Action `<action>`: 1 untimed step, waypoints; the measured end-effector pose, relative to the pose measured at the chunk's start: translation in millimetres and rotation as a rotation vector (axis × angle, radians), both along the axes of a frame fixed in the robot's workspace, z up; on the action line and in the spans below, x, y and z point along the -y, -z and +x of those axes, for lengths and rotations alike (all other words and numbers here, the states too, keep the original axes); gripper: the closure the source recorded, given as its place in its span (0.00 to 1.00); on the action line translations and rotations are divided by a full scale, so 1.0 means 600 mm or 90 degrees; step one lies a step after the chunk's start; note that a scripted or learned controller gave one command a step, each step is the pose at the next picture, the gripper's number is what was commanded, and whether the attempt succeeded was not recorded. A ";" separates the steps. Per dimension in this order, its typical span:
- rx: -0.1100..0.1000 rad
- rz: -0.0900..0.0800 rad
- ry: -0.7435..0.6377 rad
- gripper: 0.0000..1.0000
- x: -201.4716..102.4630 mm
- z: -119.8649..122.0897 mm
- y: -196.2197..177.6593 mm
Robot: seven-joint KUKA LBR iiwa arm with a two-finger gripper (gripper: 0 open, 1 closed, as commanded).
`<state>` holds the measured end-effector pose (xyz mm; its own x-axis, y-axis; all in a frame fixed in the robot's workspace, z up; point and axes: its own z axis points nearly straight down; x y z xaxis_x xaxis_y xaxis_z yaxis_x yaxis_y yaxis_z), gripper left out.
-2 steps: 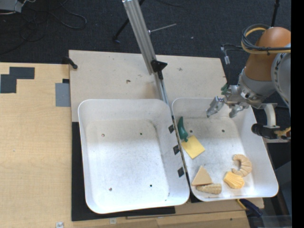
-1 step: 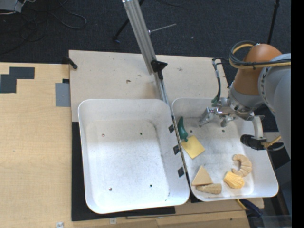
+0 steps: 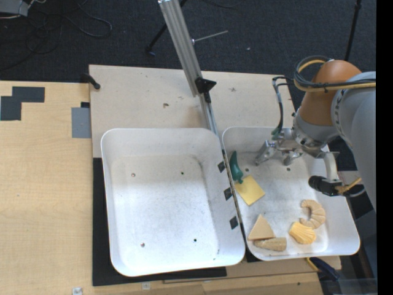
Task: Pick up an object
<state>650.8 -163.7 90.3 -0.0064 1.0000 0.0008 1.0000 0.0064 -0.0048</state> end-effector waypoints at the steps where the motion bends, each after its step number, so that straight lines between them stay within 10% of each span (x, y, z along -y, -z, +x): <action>1: 0.000 0.000 -0.001 1.00 0.000 0.000 -0.018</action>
